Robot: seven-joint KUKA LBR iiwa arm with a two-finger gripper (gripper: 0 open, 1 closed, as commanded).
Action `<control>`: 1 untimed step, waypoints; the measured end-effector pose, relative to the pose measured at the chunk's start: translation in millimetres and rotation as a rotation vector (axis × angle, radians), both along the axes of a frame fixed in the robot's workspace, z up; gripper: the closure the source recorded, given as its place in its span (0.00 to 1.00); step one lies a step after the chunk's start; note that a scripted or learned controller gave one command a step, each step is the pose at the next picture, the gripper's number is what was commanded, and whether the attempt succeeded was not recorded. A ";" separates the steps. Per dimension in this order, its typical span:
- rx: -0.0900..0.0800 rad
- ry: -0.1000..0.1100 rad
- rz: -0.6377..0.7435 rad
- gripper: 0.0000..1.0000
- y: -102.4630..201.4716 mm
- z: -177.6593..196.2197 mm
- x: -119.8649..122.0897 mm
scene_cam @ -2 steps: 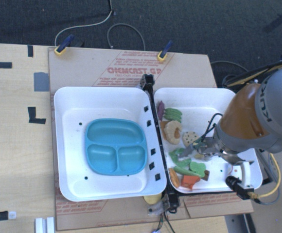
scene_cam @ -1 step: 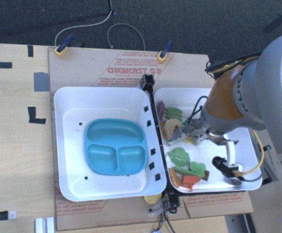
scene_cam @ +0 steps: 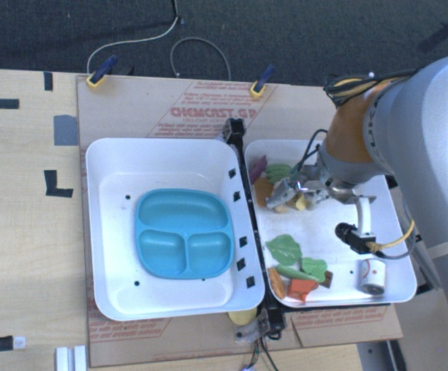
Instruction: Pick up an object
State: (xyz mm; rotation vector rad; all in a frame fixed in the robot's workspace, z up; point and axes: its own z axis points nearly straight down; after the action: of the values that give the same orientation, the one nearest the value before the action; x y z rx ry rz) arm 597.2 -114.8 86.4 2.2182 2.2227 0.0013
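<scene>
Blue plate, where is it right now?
The blue plate lies in the middle of the left bin in the camera view, across the divider from the toy food in the right bin.

Small toy-food pieces point(scene_cam: 295, 267) scattered in right bin point(scene_cam: 394, 284).

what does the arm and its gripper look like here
The arm is bulky, rounded and pale grey, with an orange band above the wrist. Thin dark and yellow cables loop around that band. The gripper is a small metallic grey assembly with dark wires running up to the wrist.
</scene>
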 end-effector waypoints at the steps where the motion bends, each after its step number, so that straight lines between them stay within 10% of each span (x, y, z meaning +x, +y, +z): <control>1: 0.000 0.056 -0.005 0.00 15.3 -2.4 63.1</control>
State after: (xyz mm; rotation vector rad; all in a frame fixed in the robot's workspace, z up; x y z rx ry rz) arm 660.3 -99.5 84.1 2.2512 2.2451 -0.0625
